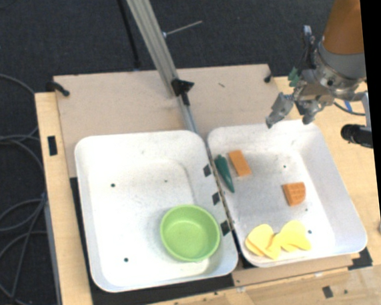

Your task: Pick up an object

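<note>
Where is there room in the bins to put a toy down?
Most room: the left bin, all but the green bowl at its near right corner. In the right bin, the far part is bare; near the yellow pieces it's crowded.

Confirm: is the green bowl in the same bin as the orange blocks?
No. The green bowl sits in the left bin, while both orange blocks lie in the right bin.

A green bowl (190, 231) sat upright in the left bin; two orange blocks (238, 163), a green tool (225, 173) and yellow pieces (277, 238) lay in the right.
</note>
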You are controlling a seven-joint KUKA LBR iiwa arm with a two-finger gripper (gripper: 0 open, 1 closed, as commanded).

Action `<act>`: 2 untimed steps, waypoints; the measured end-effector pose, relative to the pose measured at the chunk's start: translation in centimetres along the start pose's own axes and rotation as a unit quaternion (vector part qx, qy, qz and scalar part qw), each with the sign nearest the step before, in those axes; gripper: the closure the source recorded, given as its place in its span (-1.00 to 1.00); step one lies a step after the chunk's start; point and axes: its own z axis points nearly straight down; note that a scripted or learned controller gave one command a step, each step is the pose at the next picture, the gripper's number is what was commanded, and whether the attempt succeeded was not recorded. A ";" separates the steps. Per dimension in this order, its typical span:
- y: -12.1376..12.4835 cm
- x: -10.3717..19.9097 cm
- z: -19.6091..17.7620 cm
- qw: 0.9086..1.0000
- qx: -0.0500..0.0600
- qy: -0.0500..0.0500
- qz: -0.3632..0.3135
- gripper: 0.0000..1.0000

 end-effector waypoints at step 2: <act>0.3 -0.7 6.1 1.000 0.003 -0.001 0.002 -1.00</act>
